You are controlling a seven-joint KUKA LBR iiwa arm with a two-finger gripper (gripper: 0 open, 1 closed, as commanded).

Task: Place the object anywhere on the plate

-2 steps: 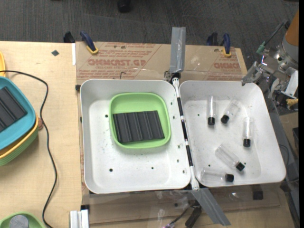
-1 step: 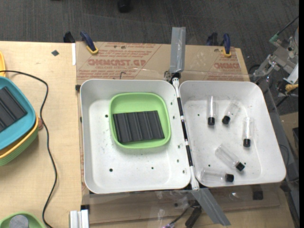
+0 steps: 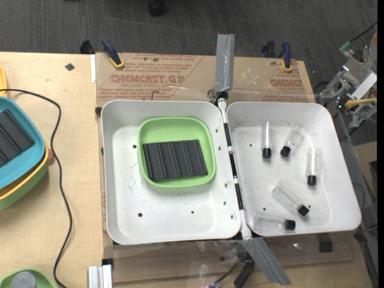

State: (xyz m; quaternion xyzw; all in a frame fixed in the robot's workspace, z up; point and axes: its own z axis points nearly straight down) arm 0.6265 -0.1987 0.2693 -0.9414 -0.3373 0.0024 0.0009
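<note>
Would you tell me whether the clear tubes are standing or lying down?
Lying down: each clear tube rests lengthwise on the right bin floor.

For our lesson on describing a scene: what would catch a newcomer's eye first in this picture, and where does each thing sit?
The eye goes first to the green plate in the left bin, with a dark ribbed insert lying on it. Next come the clear vials with black caps, scattered loose across the right bin. At the far left edge, a teal tray sits on the wooden bench.

Two white bins [image 3: 114, 179], one green plate [image 3: 177, 131], five clear vials [image 3: 266, 143].
</note>
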